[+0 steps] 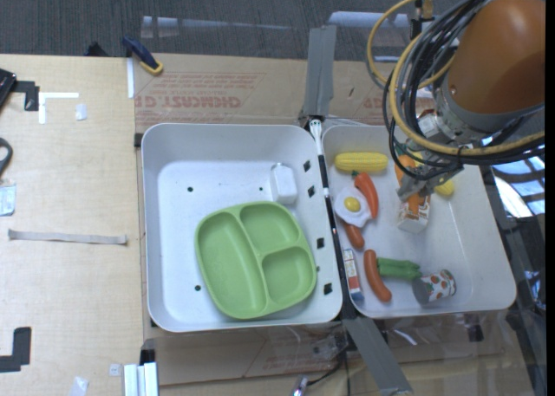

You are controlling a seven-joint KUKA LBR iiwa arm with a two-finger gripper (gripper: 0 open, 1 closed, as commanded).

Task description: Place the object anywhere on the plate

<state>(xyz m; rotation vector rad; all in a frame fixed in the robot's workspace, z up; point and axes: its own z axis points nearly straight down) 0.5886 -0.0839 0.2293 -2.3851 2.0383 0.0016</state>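
Likely the step in hand is the pick. The gripper hangs low over the right-hand bin, under the orange band and a tangle of cables. From this slanted view it cannot be told whether the gripper is spread or closed, since the wrist and the cables cover it.

Just beneath the gripper, on the side toward the camera, stands a small orange-and-white carton. It seems to be the object meant. Its top meets the gripper's dark underside, but the view does not show whether it is gripped or merely touched.

To do this step well, the gripper should be centred over the carton's narrow faces and should close squarely. The carton is tall and light and would probably tip if pushed from one side. A straight lift should also clear the bin wall before any sideways travel.

Beyond the carton, farther from the arm's base, lie a fried egg and a red pepper, near but apart from it. An ear of corn lies beside the gripper on that same side.

The green plate sits well away from the gripper in the neighbouring bin, across the dividing walls. Any of its three compartments would do.
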